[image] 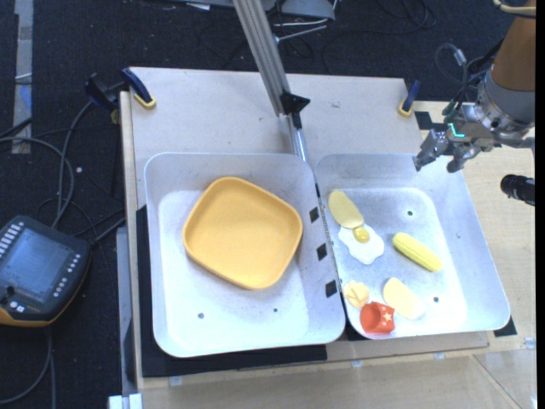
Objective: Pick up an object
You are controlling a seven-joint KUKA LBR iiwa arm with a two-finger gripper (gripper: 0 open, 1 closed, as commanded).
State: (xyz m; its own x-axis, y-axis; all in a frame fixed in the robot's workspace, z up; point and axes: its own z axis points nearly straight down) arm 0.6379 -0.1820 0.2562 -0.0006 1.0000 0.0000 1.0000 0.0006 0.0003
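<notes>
The right bin holds several toy foods: a pale yellow oval piece, a fried egg, a corn cob, a pale slice, a small yellow wedge and a red piece. My gripper hangs above the bin's far right corner, apart from all of them, its dark fingers spread with nothing between them.
A yellow square plate lies in the left bin. A slanted metal pole rises behind the bins. Blue and yellow clamps grip the bench's far corners. A teach pendant lies at the left.
</notes>
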